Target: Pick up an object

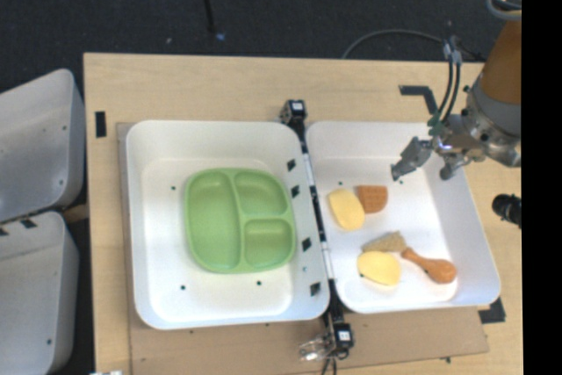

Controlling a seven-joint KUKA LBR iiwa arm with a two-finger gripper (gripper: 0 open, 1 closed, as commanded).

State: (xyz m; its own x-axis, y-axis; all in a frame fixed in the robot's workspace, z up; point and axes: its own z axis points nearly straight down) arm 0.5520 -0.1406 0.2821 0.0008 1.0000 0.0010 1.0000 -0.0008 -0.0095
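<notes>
The right bin (457, 215) holds several toy foods: a pale yellow piece (346, 209), an orange-brown piece (372, 198) touching it, a yellow lump (380, 268), a tan wedge (385, 241) and an orange drumstick (430, 266). My gripper (430, 160) hangs over the bin's upper right part, open, with nothing between its fingers. It is right of and above the orange-brown piece, apart from every object.
The left bin (149, 189) holds a green divided plate (238, 219). A black clip row (309, 206) joins the two bins. A cable (395, 38) loops over the bench behind the right bin. White chairs (35, 154) stand at far left.
</notes>
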